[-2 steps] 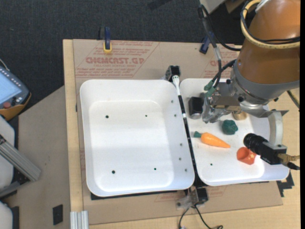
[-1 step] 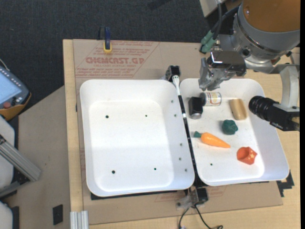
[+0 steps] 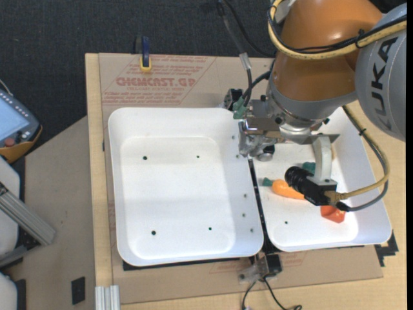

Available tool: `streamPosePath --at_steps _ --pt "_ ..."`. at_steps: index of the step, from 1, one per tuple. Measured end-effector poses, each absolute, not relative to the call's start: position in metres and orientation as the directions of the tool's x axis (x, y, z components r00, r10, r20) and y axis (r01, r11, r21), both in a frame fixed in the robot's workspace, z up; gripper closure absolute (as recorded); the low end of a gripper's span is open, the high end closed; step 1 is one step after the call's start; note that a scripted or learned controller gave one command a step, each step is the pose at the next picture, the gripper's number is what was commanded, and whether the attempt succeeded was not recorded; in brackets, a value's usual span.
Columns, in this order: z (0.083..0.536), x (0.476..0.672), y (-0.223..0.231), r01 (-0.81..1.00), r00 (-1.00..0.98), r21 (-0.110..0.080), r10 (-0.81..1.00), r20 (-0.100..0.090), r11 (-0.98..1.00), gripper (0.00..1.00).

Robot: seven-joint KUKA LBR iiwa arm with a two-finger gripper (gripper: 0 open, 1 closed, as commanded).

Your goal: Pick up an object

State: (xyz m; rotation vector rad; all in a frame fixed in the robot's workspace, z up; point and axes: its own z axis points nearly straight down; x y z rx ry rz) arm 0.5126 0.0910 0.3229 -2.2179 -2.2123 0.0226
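Step in hand: the approach, nothing picked up yet.

- My gripper (image 3: 253, 146) hangs low at the inner back corner of the right bin (image 3: 303, 232), just beside the rim it shares with the left bin (image 3: 174, 196). My wrist housing covers it from above, so I cannot tell whether it is apart or together. Nothing shows in it.
- Candidate things all lie in the right bin. An orange carrot-shaped toy (image 3: 288, 189) with a green tip lies flat near the middle, tip pointing toward the dividing rim. It is near my gripper but not touching it.
- A small orange-red block (image 3: 333, 214) sits farther toward the front right, partly covered by my own hardware.
- A small teal piece (image 3: 310, 167) is only partly visible behind the carrot; I cannot say what it is.

Judgement: the carrot is the closest and most exposed target. The next move calls for a short shift toward the front of the bin to centre over its body. I should then turn so I close across its narrow width, and descend to the bin floor. The risk I see is nudging it sideways on the smooth white plastic.
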Motion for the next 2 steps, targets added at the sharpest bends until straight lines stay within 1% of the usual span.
streamPosePath --at_steps 1,2 --pt "0.343 0.478 0.072 1.0 0.003 -0.003 1.0 0.0 -0.003 1.0" --pt "0.406 0.48 0.135 1.0 -0.008 0.008 1.0 0.004 0.008 1.0"
